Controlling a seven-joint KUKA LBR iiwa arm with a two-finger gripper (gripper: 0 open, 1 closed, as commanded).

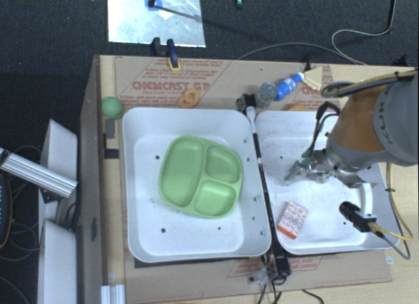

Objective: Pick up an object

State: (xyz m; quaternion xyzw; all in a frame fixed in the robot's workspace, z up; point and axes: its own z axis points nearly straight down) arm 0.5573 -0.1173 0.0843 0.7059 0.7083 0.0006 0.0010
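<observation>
A green divided plate [200,176] lies in the left bin [144,132]. A small orange and white packet [292,219] lies near the front of the right bin [281,132]. My gripper [298,171] hangs low over the middle of the right bin, a little behind the packet and apart from it. I see nothing held in it.
On the bench behind the bins lie a blue bottle [286,88], an orange ring [189,97] and a green ball [112,107]. A divider rail [259,165] runs between the two bins. The arm [366,126] covers the right bin's right side.
</observation>
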